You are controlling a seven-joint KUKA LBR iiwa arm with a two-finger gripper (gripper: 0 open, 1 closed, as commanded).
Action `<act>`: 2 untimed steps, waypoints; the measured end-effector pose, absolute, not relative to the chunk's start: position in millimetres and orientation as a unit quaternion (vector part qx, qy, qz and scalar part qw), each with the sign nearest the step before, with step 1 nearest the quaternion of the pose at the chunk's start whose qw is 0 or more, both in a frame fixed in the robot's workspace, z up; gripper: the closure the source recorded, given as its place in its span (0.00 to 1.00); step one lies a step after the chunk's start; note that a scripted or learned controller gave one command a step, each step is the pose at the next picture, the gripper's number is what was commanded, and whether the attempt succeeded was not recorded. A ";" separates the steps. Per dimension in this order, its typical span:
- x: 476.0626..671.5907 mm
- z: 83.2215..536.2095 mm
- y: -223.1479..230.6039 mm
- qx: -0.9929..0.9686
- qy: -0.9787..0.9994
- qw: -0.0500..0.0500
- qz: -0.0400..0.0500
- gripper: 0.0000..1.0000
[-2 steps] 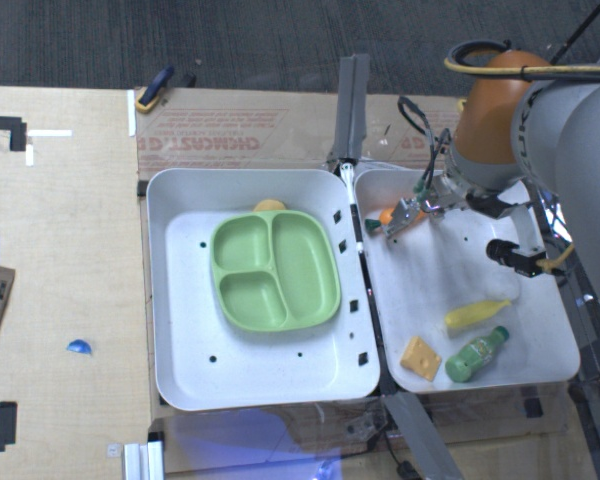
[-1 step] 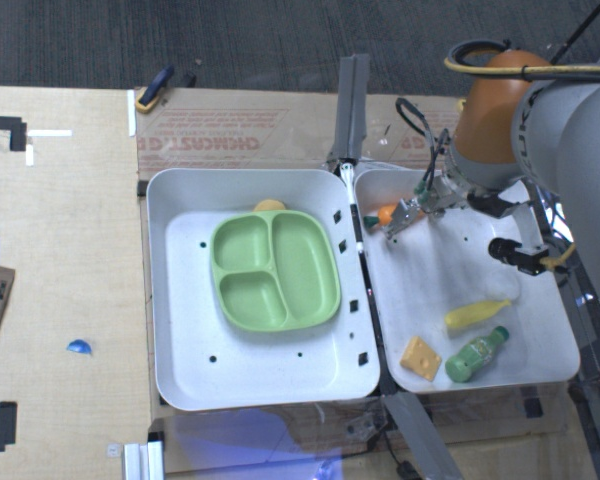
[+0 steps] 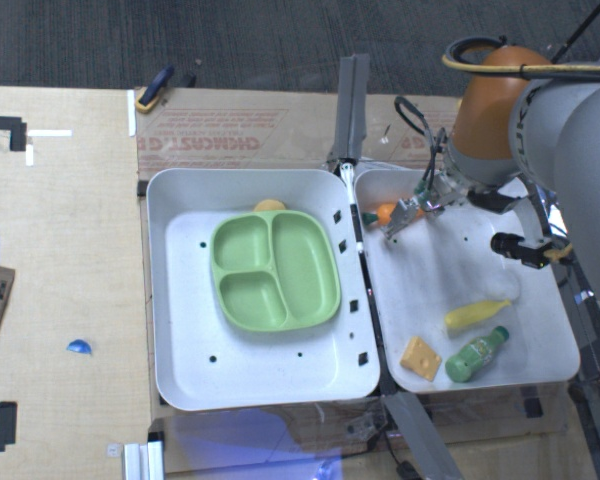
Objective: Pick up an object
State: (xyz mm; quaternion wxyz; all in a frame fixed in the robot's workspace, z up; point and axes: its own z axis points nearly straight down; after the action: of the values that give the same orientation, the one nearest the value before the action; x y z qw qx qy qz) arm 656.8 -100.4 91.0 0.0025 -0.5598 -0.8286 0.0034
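Gripper (image 3: 398,220) sits low at the right bin's (image 3: 540,368) far-left corner beside the orange object (image 3: 383,211), jaw state unclear; wall so close, fingers may clip it or nudge the piece away.

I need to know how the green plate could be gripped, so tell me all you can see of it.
The green plate is a pale green tray with rounded corners that looks like plastic. Raised ridges split it into three compartments: one long one on the right, two smaller ones on the left. It lies flat and slightly turned, near the middle of the left bin. All three compartments look bare. A small yellowish thing peeks out at its far edge.
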 end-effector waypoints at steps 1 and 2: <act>658.1 101.9 -101.5 -0.560 -0.828 -0.001 0.003 1.00; 625.0 191.5 -38.6 -0.659 -0.752 0.000 0.001 1.00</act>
State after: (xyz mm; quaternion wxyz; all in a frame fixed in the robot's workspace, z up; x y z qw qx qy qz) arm 625.0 -38.6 191.5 0.0000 -0.6588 -0.7523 0.0007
